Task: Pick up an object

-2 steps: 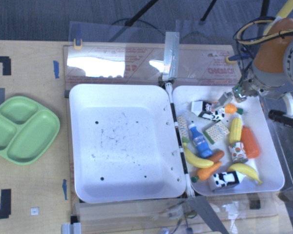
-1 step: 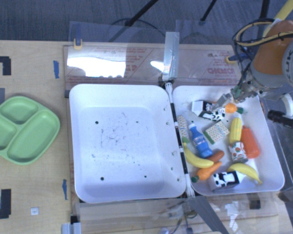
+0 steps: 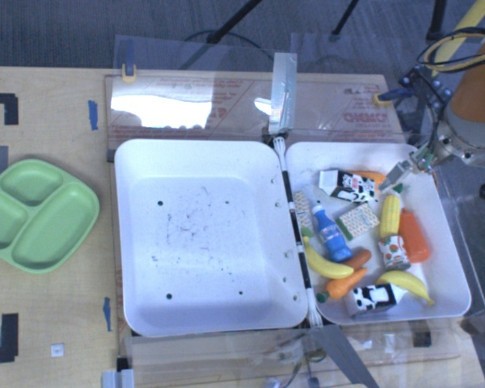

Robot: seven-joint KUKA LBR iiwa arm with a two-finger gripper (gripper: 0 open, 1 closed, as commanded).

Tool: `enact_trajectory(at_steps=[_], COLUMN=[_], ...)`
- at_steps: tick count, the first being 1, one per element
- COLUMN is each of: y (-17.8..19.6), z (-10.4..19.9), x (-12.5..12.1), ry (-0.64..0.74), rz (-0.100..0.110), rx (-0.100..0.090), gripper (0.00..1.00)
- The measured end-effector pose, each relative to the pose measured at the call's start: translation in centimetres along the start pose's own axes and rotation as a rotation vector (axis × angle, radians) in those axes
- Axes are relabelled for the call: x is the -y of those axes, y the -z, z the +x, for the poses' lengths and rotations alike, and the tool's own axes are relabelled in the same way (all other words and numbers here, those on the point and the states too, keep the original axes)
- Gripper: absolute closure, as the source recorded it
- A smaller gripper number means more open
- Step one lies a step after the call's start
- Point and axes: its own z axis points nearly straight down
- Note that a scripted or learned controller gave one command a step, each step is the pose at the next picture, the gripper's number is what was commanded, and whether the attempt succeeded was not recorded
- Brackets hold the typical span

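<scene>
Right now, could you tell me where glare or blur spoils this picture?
In the camera view, glare whitens the clear panel behind the left bin; the gripper over the right bin looks soft, and the small toys' labels are too blurred to read.

This is a robotics lab. A plywood bench [image 3: 48,314] carries black tape markers [image 3: 3,107], two white bins [image 3: 202,156], and clear acrylic shields [image 3: 194,87] behind them. Tripod legs [image 3: 250,10] stand on grey carpet [image 3: 65,14], cables [image 3: 449,43] loop by the arm [image 3: 473,107], and toy food [image 3: 327,265] is piled as test props.
</scene>
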Motion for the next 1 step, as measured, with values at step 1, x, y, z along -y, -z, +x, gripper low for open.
enact_trajectory(at_steps=[1], y=[-2.97], z=[2.05], x=[4.03], ry=[0.123], rz=[0.003], rx=[-0.005], gripper=[0.0])
